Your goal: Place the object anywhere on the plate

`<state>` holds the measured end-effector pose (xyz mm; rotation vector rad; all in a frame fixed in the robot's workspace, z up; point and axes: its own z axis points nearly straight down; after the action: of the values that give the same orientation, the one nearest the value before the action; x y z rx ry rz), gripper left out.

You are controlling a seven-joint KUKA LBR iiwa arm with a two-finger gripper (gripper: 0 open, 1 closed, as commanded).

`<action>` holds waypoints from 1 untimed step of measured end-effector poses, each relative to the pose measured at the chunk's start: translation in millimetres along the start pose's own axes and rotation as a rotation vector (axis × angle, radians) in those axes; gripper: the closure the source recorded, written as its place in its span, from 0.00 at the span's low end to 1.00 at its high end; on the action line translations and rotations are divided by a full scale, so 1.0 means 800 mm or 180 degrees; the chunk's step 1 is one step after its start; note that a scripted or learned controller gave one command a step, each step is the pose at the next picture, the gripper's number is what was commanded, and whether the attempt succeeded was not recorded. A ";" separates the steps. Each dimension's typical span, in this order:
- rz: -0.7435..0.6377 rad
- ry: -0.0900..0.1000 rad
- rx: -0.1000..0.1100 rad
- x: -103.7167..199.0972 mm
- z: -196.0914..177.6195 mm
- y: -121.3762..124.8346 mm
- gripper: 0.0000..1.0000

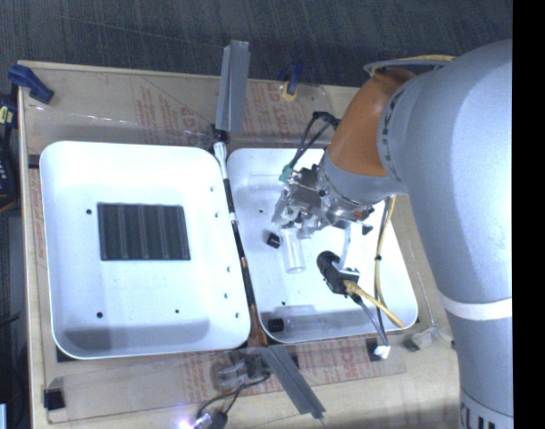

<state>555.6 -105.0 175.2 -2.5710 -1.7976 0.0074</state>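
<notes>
Object [272, 239], as I judge it, is the small dark piece lying on the floor of the right bin [253, 179], near that bin's centre and toward its 9 o'clock wall. It sits just beside the gripper [295, 226], at the gripper's 8 o'clock. Whether the two touch is too small to tell.

The arm [380, 141] reaches in from 3 o'clock and hangs low over the right bin. How wide the gripper stands, and whether it has hold of anything, cannot be told: the wrist hardware hides it. A clear tube [295, 257] points toward 6 o'clock under the gripper; part of the tool or a loose thing, I cannot say.

The plate [144, 231], a dark ribbed rectangle, lies in the left bin [67, 161], well apart from the object at its 9 o'clock.

The step in hand looks like the pick, with nothing yet carried. Next calls for a sure grasp, a lift clear of the wall between the bins, then travel toward 9 o'clock and a release over the plate
</notes>
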 end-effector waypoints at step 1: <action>-0.0107 0.0005 -0.0002 0.104 -0.019 -0.004 1.00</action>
<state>581.3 -25.5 190.2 -2.5400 -1.8402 0.0047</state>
